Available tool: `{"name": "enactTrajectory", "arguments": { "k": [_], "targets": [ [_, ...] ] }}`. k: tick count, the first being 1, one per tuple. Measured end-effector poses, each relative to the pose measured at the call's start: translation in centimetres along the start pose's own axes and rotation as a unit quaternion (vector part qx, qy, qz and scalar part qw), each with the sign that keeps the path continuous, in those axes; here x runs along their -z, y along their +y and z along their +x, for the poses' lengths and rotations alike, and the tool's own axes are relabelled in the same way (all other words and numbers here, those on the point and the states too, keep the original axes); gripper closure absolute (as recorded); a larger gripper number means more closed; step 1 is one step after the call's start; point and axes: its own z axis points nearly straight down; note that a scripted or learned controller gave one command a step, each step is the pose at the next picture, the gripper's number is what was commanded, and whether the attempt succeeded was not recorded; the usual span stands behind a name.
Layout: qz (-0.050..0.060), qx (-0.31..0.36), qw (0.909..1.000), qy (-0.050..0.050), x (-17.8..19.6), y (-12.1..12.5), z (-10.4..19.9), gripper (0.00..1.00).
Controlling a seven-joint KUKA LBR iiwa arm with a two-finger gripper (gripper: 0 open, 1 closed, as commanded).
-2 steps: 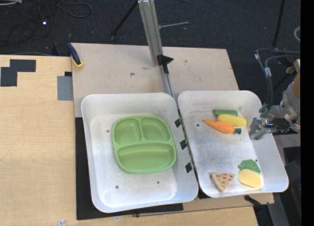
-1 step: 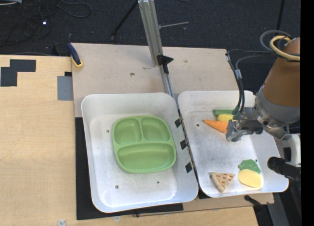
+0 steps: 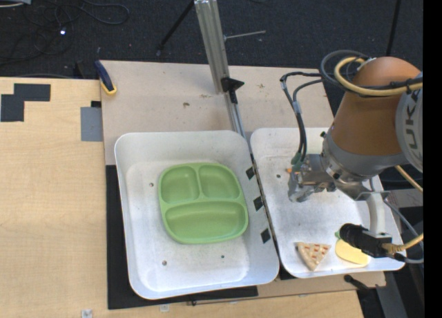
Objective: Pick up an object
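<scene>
Gripper [image 3: 302,191] hangs low over right bin [image 3: 276,145], arm [image 3: 373,113] bent above.

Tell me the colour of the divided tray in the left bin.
Light green; the divided tray shows plainly in the camera view.

Left bin [image 3: 138,254], white and shallow, well left of the gripper [image 3: 302,191]. Right bin [image 3: 276,151] touching it, lying under the gripper. Metal post [image 3: 213,40] rising up-left of the gripper, behind the seam between the bins. Blue-and-yellow tool [image 3: 106,78] far up-left, on the bare board. Black cables [image 3: 97,5] on dark floor beyond. Pale wood surface [image 3: 48,199] with grey and black patches furthest left
</scene>
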Motion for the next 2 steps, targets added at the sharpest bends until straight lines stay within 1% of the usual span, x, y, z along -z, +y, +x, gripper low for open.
{"name": "enactTrajectory", "arguments": {
  "k": [1,2],
  "targets": [
    [-0.001,0.0,1.0,0.0,-1.5,-0.4,5.3,1.0],
    [-0.001,0.0,1.0,-0.001,-3.1,0.6,10.3,1.0]
  ]
}}
